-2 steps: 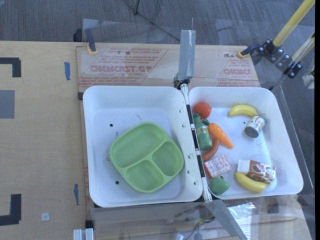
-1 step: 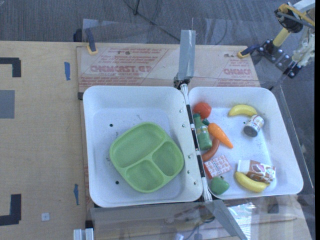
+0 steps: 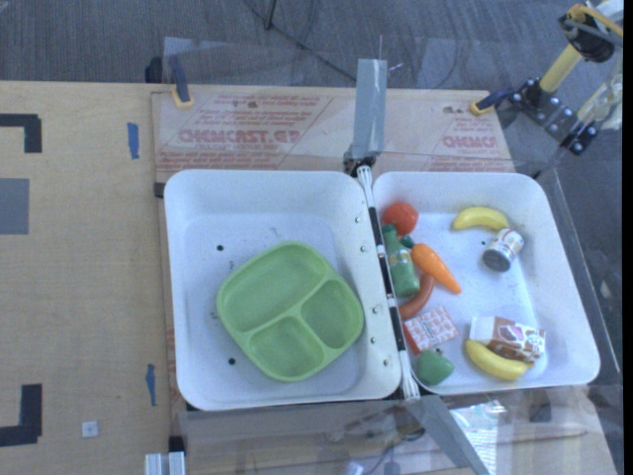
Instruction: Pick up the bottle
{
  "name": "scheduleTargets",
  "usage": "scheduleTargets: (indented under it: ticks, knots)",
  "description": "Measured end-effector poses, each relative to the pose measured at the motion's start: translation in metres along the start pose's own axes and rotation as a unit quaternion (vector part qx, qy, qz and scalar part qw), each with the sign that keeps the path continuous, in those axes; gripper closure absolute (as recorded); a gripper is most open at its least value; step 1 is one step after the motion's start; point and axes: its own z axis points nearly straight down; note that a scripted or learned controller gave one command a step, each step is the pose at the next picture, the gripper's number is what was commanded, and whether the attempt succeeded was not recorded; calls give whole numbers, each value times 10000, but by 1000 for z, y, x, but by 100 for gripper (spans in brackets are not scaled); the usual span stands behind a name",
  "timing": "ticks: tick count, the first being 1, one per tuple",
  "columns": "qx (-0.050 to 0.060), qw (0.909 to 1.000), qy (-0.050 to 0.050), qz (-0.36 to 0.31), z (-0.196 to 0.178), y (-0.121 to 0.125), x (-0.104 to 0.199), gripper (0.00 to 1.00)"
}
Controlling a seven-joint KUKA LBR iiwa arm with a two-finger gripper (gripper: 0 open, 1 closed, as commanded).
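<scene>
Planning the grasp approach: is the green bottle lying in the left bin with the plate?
No, the green bottle lies in the right bin, against the divider beside the carrot, while the green plate sits in the left bin.

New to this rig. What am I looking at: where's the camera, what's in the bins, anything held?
One camera is fixed above the bench and looks down at a slant. A program-driven robot arm reaches in from the right; its job is to pick up the bottle. The left bin holds a green plate. The right bin holds the bottle, lying along the divider beside a carrot, plus a tomato, two bananas, a can, a box and a packet. Everything lies in the bins.
</scene>
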Motion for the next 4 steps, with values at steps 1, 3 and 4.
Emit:
scheduleTargets:
  ticks: [1,3,4]
  knots:
    - [20,9874,-12,-1584,44,11,-12,100]
    - [22,9994,-13,356,5,43,-38,100]
    - [5,9983,11,579,1,-15,15,100]
